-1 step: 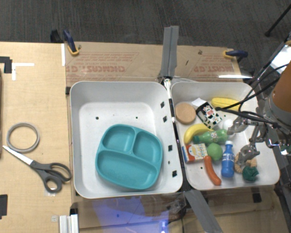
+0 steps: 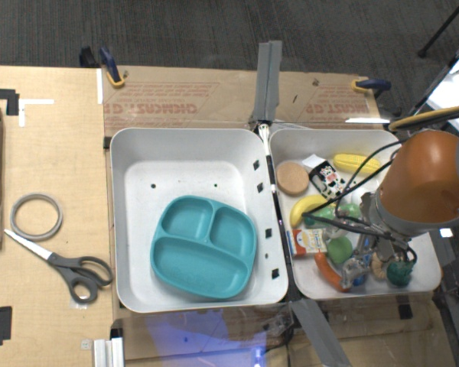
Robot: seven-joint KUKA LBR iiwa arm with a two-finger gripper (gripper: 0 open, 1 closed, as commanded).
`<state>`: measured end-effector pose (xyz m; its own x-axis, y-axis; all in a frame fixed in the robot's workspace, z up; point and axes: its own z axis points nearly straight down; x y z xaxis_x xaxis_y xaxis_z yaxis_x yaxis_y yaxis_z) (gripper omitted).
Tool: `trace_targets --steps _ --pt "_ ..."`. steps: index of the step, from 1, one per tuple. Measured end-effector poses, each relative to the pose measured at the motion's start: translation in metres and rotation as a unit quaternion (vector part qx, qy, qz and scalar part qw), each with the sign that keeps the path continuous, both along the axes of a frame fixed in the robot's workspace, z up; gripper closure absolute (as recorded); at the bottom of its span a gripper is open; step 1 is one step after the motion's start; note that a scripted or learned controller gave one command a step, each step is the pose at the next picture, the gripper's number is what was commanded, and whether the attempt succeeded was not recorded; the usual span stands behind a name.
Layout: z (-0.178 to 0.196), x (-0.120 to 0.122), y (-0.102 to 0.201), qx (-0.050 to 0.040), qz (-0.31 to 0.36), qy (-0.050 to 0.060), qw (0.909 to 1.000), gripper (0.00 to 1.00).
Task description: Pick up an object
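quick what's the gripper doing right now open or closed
Gripper: down among the toys in the right bin; open or closed cannot be told.

Wooden tabletop (image 2: 53,167) bearing two shallow white bins side by side: left bin (image 2: 185,145) and right bin (image 2: 428,280). Left of the bins lie grey-handled scissors (image 2: 65,266) and a tape roll (image 2: 36,215); cardboard sheet (image 2: 183,102) behind.

Jumbled toys (image 2: 344,243) in right bin (image 2: 291,140)
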<state>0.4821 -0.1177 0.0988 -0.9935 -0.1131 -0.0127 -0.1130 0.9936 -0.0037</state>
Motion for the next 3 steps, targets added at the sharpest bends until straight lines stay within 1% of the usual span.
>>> trace_targets --steps 1,2,3 --pt "0.033 0.007 -0.104 -0.0001 0.14 0.004 0.9901 0.0" --pt "-0.007 0.008 -0.075 0.0012 0.125 0.006 0.9921 0.0" --pt "-0.007 0.016 0.0 0.001 0.137 0.006 0.9905 0.0"
